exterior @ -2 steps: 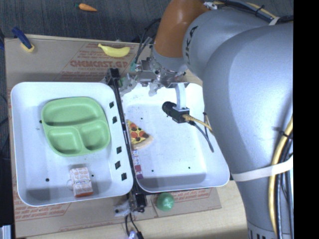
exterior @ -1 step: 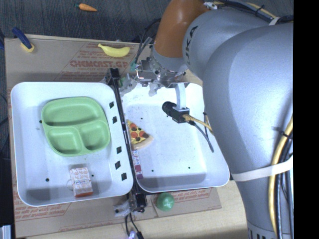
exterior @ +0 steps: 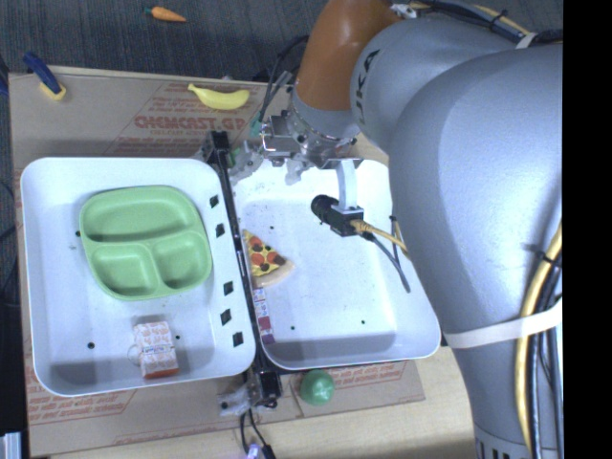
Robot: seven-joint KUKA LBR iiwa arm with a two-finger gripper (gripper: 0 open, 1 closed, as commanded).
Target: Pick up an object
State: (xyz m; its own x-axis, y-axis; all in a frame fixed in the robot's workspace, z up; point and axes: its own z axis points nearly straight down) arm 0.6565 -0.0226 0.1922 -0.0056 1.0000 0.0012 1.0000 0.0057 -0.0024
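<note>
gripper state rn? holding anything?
Gripper: low at the far edge of the right bin; open or shut cannot be told. Nothing seen in its grasp.

The two bins [exterior: 38,256] are white. A pale green tray [exterior: 143,242] lies in the left one, along with a small carton [exterior: 155,348] in white and orange-red print. The pizza slice [exterior: 265,259] has a tan crust and yellow top with red spots. The banana [exterior: 219,96] is yellow, the ball [exterior: 316,387] green, the carrot [exterior: 168,13] orange. The arm [exterior: 459,161] is grey with an orange band [exterior: 339,41]. The bench [exterior: 124,113] looks like brown cardboard with red lettering.
</note>
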